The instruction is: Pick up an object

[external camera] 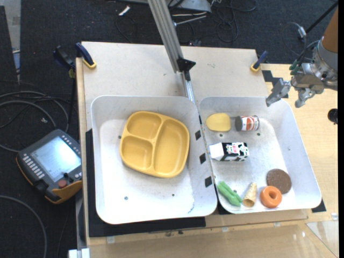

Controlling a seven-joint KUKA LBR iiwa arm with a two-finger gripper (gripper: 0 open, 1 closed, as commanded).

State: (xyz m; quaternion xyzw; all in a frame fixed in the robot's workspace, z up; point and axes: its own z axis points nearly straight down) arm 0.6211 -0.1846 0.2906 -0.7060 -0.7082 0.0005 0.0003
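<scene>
The right bin [301,144] holds several small things: a yellow oval piece [218,122], a small can [247,123] lying on its side, a cow-patterned milk carton [229,151], a brown cookie [279,180], an orange donut [271,196], an ice cream cone [250,194] and a green pea pod [229,193]. My gripper [288,94] hangs over the bin's far right corner, above and to the right of the can. It is open, and nothing sits between its fingers.
A yellow divided plate [155,144] lies in the left bin [102,144]. A slanted metal pole [166,26] comes down at the back between the bins. Clamps [86,55] grip the bench's far corners. A teach pendant [51,165] lies on the floor at the left.
</scene>
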